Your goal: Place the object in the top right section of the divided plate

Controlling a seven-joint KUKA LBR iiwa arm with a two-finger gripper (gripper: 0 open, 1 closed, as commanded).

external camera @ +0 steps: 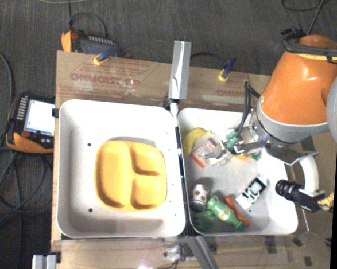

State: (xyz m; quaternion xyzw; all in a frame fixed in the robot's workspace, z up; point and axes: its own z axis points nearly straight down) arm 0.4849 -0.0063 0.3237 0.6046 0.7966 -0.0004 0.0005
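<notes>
the yellow divided plastic plate (132, 175) is lying in the middle of the left shallow white bin (77, 116), with nothing resting in its sections. the grey arm with the orange band (301, 83) is reaching over the right white bin (277, 222), and its two-finger gripper (232, 148) is hanging low at the bin's upper part, just beside a small white and red packet-like object (205, 151) and a yellow rounded item (192, 137); whether the gripper is pinching anything cannot be told. a green plastic bottle (220, 210), an orange stick (237, 208), a small patterned can (199, 192) and a white and black block (252, 191) are lying nearer the bin's lower edge.
</notes>
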